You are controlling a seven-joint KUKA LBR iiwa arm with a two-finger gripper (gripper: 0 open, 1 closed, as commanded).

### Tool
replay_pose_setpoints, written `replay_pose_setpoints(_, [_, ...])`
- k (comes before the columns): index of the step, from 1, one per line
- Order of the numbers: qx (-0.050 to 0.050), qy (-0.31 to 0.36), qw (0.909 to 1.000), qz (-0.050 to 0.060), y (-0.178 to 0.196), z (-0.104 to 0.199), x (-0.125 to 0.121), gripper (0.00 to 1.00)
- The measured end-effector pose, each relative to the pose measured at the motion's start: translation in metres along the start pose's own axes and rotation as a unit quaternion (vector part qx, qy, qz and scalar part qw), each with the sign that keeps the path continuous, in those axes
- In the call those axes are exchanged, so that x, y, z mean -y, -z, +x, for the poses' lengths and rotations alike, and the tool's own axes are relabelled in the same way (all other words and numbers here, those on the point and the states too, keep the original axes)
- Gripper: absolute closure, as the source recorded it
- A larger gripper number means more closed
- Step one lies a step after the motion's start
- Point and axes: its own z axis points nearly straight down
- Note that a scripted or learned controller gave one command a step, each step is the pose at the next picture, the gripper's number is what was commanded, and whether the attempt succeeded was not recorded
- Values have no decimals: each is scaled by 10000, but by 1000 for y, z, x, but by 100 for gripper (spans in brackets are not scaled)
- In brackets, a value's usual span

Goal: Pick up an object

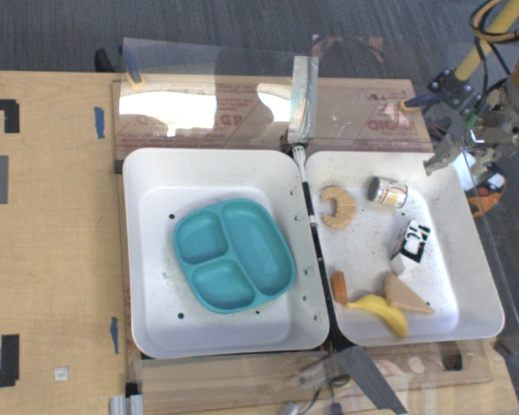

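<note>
The right bin holds several small objects. A tan wooden arch lies at its upper left, with a small jar on its side next to it. A black and white block sits in the middle. A wooden wedge, a yellow banana and a small orange piece lie along the front. My gripper hangs over the bin's far right corner, above and to the right of the jar, touching none of the objects.
The left bin holds a teal divided plate. A clear plastic wall stands behind both bins. Yellow and black cables hang by the arm at the upper right. Tan bench surface lies to the left.
</note>
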Motion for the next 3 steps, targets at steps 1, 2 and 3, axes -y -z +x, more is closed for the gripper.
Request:
replay_pose_setpoints(1, [-8, 32, 10000, -88, -104, 51, -28, 0])
replay_pose_setpoints(2, [-51, 32, 10000, 3, -138, 14, -26, 0])
replay_pose_setpoints(3, [-8, 41, 10000, -47, -126, 13, -28, 100])
